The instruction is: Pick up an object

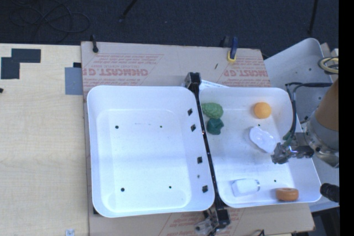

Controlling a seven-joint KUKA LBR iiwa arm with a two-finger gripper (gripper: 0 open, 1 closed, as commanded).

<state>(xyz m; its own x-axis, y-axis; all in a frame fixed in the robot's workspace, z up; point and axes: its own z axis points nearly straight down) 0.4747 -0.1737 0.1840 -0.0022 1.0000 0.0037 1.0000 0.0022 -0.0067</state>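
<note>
- You're looking at two white bins side by side; the left bin [144, 152] is sitting bare, so all candidates are lying in the right bin [243, 174].
- The gripper [280, 153] is hanging low at the right bin's right side, coming in from the right edge; its tip is dark and small, so you cannot tell what state it's in.
- Nothing is showing between the tips, so I'm not calling anything held.
- The nearest object is a white oval object [262, 139], lying just beside the gripper, up and to its left; touching or not, cannot tell. That's probably why the arm is sitting here.
- An orange ball [262, 110] is resting near the far wall, apart from the gripper.
- A green lump [212, 110] and a dark teal lump [214, 126] are crowding the divider wall; awkward for a grasp.
- A white block [245, 186] and an orange disc [287, 194] are lying along the near wall.
- My judgement: you're watching the approach stage, pick not yet made.
</note>
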